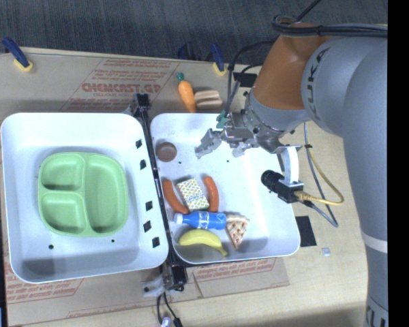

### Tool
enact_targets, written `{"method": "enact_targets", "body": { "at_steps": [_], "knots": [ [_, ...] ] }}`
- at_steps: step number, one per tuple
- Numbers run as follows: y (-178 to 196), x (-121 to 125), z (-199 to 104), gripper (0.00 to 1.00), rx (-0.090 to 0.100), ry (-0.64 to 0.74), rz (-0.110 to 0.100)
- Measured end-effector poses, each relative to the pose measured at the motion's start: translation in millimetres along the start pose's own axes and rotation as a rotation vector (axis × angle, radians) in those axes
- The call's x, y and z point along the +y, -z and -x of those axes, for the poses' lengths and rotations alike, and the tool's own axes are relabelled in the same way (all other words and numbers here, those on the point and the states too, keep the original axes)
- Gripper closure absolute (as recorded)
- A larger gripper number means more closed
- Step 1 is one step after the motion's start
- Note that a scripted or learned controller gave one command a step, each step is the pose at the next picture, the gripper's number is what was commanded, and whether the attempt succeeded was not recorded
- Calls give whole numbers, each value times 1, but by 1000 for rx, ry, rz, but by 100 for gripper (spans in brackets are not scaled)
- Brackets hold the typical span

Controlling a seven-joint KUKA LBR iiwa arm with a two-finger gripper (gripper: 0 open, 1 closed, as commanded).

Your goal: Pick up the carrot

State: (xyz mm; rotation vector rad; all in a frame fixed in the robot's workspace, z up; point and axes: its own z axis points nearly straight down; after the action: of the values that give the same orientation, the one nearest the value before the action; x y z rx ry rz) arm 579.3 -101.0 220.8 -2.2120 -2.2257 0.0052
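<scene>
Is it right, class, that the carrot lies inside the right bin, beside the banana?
Not quite. The camera view shows the carrot outside the bins, on the bench just past the right bin's far rim, next to a small bun-like item. The banana lies inside the right bin, at its near end.

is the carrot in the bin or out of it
Out. The carrot lies on the cardboard just beyond the right bin's far rim, beside a bread-like piece.

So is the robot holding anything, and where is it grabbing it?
Nothing. The gripper hangs over the right bin with nothing in it. The carrot lies outside, behind that bin.
</scene>
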Motion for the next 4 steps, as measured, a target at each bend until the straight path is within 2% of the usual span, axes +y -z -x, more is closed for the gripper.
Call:
{"method": "enact_targets", "body": {
  "at_steps": [1, 2, 3, 4],
  "knots": [
    [-82, 77, -9, 0, -1, -23, -1],
    [-58, 77, 84, 0, 0, -259, 2],
    [-129, 73, 26, 0, 2, -376, -1],
    [-28, 78, -34, 0, 2, -353, 3]
  ]
}}
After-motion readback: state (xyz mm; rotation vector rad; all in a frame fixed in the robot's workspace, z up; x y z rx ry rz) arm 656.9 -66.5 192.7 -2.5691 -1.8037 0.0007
